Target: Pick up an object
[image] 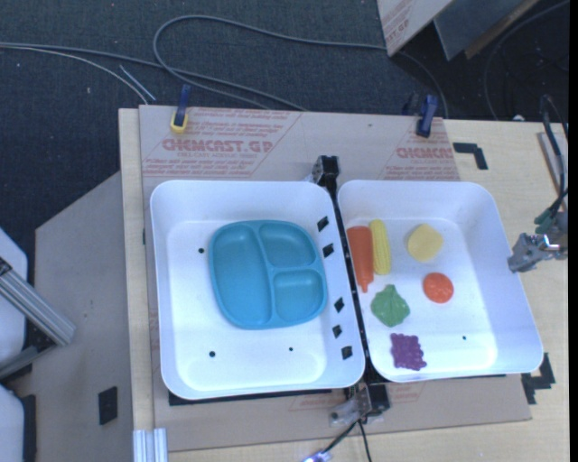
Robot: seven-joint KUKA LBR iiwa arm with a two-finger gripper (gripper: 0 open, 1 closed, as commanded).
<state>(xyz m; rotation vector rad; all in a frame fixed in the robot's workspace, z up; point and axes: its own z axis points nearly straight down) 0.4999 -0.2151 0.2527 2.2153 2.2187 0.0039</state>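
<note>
The right bin [488, 217] holds several toy foods: an orange carrot [360, 255] and a yellow corn cob [380, 246] side by side at its left, a yellow lemon [424, 242], an orange fruit [438, 288], a green broccoli [390, 306] and purple grapes [407, 351]. A blue divided plate [266, 272] lies in the left bin [172, 271]. My gripper [535, 248] pokes in at the right edge of the view, just outside the right bin's right rim, away from all the foods.
A black divider with clips runs between the two bins [339, 271]. Blue clamps [181, 115] [426, 115] hold the board at the back. Cables cross the dark floor behind, and a cardboard box [406, 23] sits at the top right.
</note>
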